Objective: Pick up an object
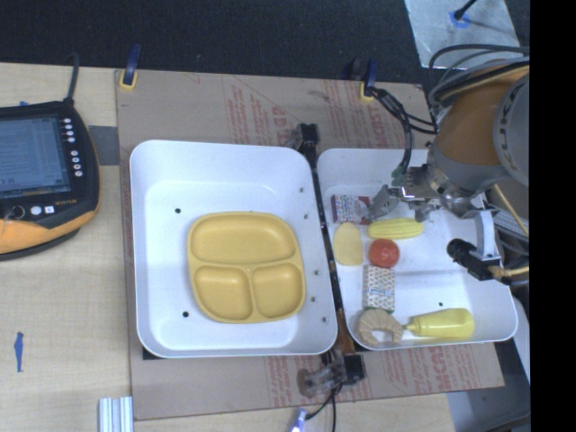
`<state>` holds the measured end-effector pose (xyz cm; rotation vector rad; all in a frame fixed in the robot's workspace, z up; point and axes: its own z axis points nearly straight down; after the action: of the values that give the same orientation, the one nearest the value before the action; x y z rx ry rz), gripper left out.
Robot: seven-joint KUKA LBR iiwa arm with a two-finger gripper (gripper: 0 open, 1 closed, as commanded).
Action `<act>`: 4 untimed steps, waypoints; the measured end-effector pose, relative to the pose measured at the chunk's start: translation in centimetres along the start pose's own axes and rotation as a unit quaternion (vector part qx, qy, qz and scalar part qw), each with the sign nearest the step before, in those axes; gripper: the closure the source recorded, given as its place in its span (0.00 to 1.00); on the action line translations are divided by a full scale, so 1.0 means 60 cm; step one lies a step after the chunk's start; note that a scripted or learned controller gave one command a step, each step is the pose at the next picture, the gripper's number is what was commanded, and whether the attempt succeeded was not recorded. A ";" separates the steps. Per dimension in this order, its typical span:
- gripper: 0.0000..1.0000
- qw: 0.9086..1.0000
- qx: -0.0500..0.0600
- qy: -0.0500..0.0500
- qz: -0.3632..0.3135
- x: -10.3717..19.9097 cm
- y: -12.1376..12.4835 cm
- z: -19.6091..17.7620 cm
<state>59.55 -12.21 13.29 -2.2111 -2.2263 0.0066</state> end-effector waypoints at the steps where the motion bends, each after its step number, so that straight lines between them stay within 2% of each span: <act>1: 0.00 1.000 -0.002 0.000 0.003 -0.115 0.058 -0.002; 2: 0.00 1.000 -0.002 0.001 0.001 -0.066 0.072 -0.042; 3: 0.00 1.000 -0.001 0.000 0.000 0.058 -0.021 -0.099; 4: 0.00 1.000 -0.001 -0.001 0.001 0.001 -0.093 -0.059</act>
<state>54.01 -12.18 16.86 -2.2145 -2.2252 0.0069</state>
